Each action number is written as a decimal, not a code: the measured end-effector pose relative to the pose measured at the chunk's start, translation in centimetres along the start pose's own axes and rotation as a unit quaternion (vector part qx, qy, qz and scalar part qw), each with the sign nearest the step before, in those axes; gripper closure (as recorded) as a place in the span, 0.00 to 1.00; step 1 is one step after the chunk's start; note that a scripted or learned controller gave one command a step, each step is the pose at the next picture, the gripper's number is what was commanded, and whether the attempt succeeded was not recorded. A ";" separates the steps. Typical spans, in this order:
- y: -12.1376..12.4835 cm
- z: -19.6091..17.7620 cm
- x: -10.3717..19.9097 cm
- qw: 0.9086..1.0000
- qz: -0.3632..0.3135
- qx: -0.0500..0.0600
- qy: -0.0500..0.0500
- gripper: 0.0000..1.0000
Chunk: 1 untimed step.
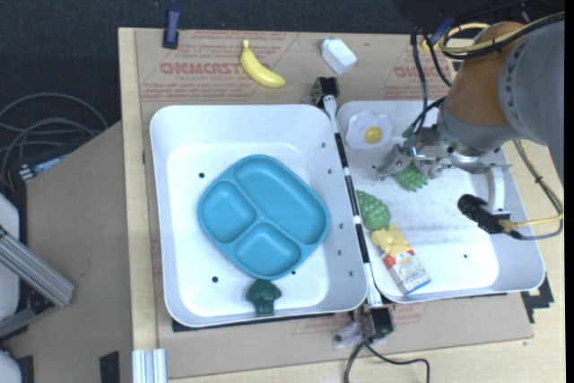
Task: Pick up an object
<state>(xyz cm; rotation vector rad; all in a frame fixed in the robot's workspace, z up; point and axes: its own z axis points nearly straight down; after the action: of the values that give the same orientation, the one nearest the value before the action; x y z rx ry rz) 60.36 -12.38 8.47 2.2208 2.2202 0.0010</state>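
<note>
Two white bins on the table: over the right bin (502, 274), the hand (405, 164) closes on a green toy (413, 178), not yet lifted clear.

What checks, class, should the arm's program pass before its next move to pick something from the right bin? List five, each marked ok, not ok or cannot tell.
1. Gripper is over the right bin: ok.
2. A target lies at the gripper: ok, a small green object sits right under it.
3. Object seen between the fingers: cannot tell, the wrist hides the contact.
4. Nearby items are apart from the target: ok, the fried egg toy and green leafy toy lie separate from it.
5. Left bin ready for a drop: cannot tell, the blue divided plate fills most of its floor.
</note>
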 end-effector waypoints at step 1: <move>-0.4 0.0 -0.6 1.000 0.000 0.001 0.000 0.00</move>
<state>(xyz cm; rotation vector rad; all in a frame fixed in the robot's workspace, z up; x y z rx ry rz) 59.97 -13.00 8.47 2.2224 2.2217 -0.0006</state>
